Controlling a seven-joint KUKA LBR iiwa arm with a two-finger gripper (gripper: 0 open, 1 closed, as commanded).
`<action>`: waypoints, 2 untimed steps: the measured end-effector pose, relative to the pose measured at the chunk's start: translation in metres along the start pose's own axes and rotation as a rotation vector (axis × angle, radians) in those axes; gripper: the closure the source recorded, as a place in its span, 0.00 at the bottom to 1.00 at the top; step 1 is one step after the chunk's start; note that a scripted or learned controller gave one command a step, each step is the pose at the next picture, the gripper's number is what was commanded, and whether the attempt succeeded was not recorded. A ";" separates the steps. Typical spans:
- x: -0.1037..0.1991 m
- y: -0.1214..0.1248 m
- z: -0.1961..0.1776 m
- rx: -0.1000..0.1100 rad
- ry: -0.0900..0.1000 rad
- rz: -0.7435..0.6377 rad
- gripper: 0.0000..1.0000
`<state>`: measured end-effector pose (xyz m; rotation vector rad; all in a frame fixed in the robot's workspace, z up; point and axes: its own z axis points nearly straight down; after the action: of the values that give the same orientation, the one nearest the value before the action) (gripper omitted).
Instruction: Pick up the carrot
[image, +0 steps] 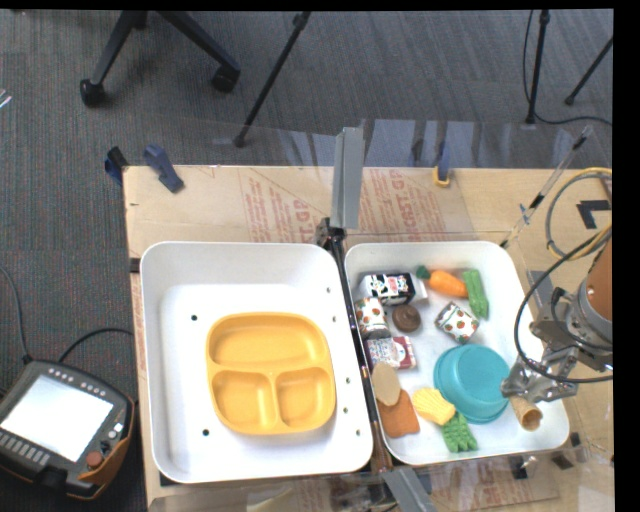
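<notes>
While the arm reaches in from the right, the bench lies as follows.

Left bin (165, 300): shallow and white, holding a yellow divided tray (270, 372) with three compartments, one long at the far side and two smaller at the near side.

Right bin (500, 255): white, just beside the left one, crowded with toy food.

Milk carton (388, 288): black and white, lying at the far left of the right bin.

Carrot (446, 283): orange with a green top, lying in the far part of the right bin, between the milk carton and a green vegetable (476, 293), well apart from the gripper.

Chocolate piece (406, 318): round, brown, near the bin's middle.

Teal bowl (476, 381): lying in the near right part, with a yellow corn piece (434, 404) touching its left side.

Gripper (535, 385): low over the right bin's near right corner, just beside the teal bowl; I cannot tell how it is set.

Small tan cup (527, 415): just below the gripper, near the bin wall.
</notes>
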<state>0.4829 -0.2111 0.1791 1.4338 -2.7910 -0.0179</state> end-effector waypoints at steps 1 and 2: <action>0.002 0.005 -0.045 0.013 -0.001 0.010 1.00; 0.003 0.006 -0.141 0.013 -0.001 -0.232 1.00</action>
<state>0.4776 -0.2116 0.3200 1.7518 -2.6131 -0.0015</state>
